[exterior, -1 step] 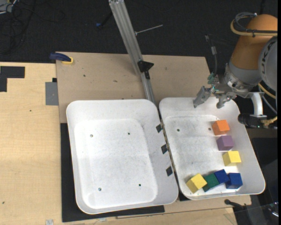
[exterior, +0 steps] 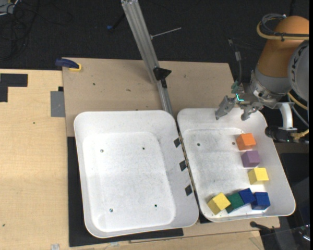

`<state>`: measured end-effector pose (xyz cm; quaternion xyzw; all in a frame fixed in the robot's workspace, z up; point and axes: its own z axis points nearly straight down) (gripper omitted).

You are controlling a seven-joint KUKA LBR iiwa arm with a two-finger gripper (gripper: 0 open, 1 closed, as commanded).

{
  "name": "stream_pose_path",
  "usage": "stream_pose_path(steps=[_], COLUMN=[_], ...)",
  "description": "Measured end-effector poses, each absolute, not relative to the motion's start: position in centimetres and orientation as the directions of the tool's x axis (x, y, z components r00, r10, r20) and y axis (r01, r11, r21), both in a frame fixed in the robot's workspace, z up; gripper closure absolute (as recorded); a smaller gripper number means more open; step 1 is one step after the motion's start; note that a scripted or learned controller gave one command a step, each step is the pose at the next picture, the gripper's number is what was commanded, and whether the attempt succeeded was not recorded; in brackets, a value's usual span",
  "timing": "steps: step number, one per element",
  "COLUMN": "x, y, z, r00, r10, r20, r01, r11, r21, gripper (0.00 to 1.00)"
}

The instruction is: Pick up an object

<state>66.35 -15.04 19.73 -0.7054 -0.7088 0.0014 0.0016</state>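
Note:
My gripper (exterior: 235,111) hangs open over the back edge of the right bin (exterior: 214,155), with nothing between its two spread fingers. Along that bin's right side lie an orange block (exterior: 245,141), a purple block (exterior: 250,158) and a yellow block (exterior: 258,175). In its front right corner sit another yellow block (exterior: 218,202), a green block (exterior: 234,200) and two blue blocks (exterior: 254,198). The orange block is the nearest, a short way in front of the gripper and to its right.
The left bin (exterior: 125,171) lies beside the right one, joined by black clips (exterior: 182,164). A slanted aluminium bar (exterior: 146,51) rises behind the bins' shared edge. The grey arm with its orange band (exterior: 279,51) comes in from the right.

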Motion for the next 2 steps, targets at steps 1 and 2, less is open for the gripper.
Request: stream_pose_path(steps=[1, 2], x=[66.4, 65.3], y=[-14.6, -14.9], z=[15.3, 10.2], r00=[-0.007, -0.002], r10=[1.000, 1.000], r20=[0.001, 0.001], r01=[1.000, 1.000], r11=[0.007, 0.002], r21=[-0.007, -0.009], gripper=[0.00, 0.00])
